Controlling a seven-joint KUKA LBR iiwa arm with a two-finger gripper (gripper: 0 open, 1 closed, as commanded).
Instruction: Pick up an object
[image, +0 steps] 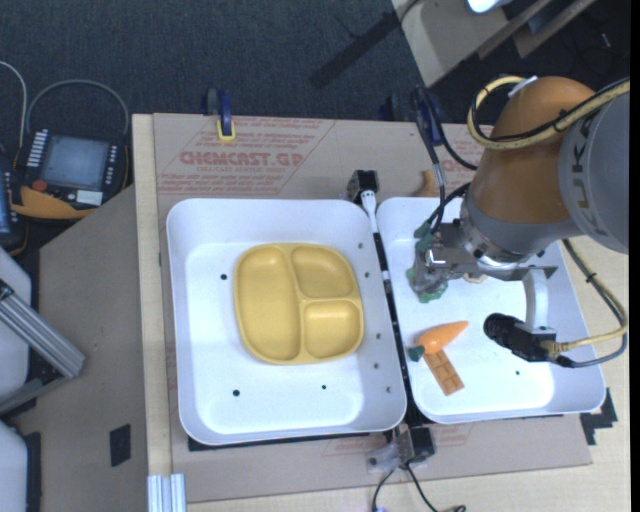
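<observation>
With our gripper (432, 275) state beyond telling above the right bin (500, 400), we should drop squarely toward the carrot (443, 336) at five o'clock.

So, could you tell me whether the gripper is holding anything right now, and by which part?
It cannot be told. The gripper sits low in the right bin, with something greenish at its tip, but no grasp is clear. The carrot lies apart from it.

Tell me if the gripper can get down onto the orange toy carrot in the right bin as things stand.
Probably yes. The orange toy carrot lies uncovered on the right white bin's floor, just below the gripper; only a flat tan block sits beside it.
</observation>
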